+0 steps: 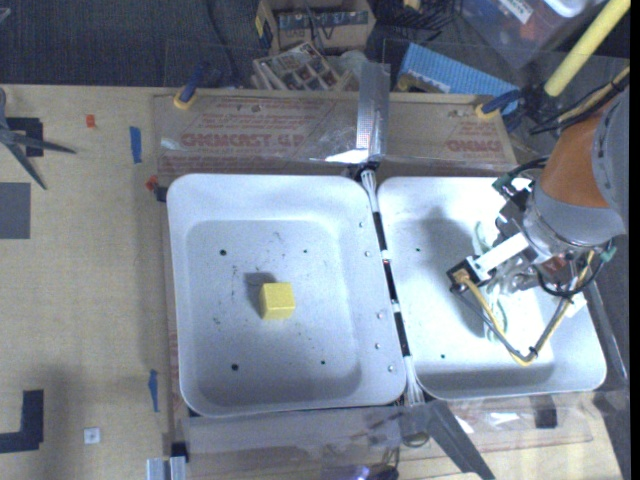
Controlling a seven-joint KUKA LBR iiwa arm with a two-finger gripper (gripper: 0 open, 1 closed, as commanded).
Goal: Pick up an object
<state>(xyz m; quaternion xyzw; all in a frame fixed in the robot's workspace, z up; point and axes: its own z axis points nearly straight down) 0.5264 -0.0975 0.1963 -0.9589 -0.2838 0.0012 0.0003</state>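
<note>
A small yellow cube [278, 300] lies by itself near the middle of the left bin [200, 228]. My gripper [512, 276] hangs low over the right bin [430, 218], in its right half, under the grey wrist with the orange band. It is well to the right of the cube, across the divider between the bins. The wrist and cables hide the bin floor directly beneath it.
A flattened cardboard sheet [260, 133] lies behind both bins, held by clamps. Boxes and clutter [310, 28] stand beyond it. The wooden bench [70, 298] stretches to the left, with blue tape marks and a dark tripod foot [25, 148].
</note>
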